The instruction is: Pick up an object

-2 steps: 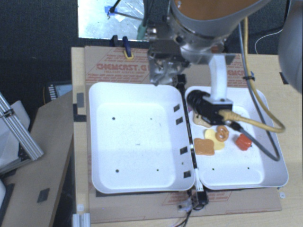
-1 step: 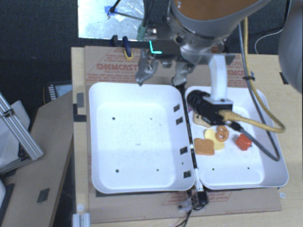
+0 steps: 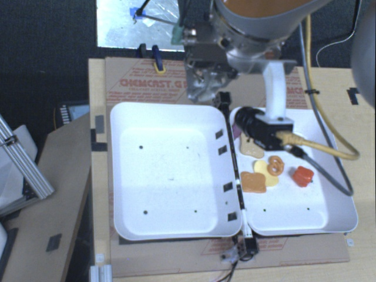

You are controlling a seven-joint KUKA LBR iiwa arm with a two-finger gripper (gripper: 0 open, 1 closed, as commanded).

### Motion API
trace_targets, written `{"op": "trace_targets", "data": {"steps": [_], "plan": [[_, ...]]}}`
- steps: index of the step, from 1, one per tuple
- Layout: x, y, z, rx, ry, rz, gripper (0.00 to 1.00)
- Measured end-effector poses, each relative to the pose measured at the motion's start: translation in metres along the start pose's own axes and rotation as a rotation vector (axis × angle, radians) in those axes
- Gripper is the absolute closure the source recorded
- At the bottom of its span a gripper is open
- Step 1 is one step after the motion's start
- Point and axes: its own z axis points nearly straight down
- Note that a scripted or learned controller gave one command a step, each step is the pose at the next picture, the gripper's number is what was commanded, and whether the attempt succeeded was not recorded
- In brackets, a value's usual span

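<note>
The right bin (image 3: pixel 317 216) holds several small items: an orange toast-like piece (image 3: pixel 254 183), a yellow piece (image 3: pixel 268 173), a pretzel-shaped ring (image 3: pixel 275 166), a red block (image 3: pixel 302 175) and a beige piece (image 3: pixel 252 149). A sliver of something purple (image 3: pixel 237 130) shows by the bin's left wall. My gripper (image 3: pixel 204 90) hangs under the wrist above the far rim of the left bin (image 3: pixel 170 175), near the divider between the bins. It is up and to the left of the items and touches none of them.
The arm's big grey and orange body fills the top right and hides the right bin's far end. A yellow cable runs across that bin's far side. Brown cardboard lies under both bins. A blue-and-yellow clamp (image 3: pixel 157 59) sits behind the left bin.
</note>
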Motion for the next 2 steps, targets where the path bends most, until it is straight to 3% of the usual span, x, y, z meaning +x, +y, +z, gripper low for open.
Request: {"op": "trace_targets", "data": {"steps": [1, 2], "plan": [[0.000, 0.000, 0.000, 0.001, 0.000, -0.002, 0.00], [0.001, 0.000, -0.011, -0.002, 0.001, -0.006, 1.00]]}}
